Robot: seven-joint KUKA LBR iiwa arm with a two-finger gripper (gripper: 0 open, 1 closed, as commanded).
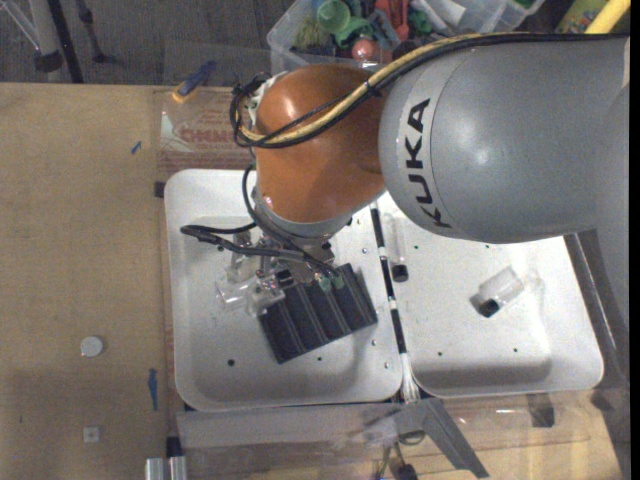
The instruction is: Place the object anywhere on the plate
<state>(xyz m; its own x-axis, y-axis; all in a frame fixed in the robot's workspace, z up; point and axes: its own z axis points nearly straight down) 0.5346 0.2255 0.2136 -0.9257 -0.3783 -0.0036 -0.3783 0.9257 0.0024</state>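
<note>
Claw (262,280) hovered low in left bin (190,368); grip state unclear. Dark ribbed block (315,318) just right. Likely pickup step; plate unidentified. Next: confirm grasp.

Ribbed block (315,320) in left bin (200,368); small object (497,293) in right bin (570,358).

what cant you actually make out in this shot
- Hand, camera view: tangled with clear parts under the orange band; open or shut cannot be told.
- Left bin: its back part is covered by the arm.
- Small clear object in the right bin: too small to identify.
</note>
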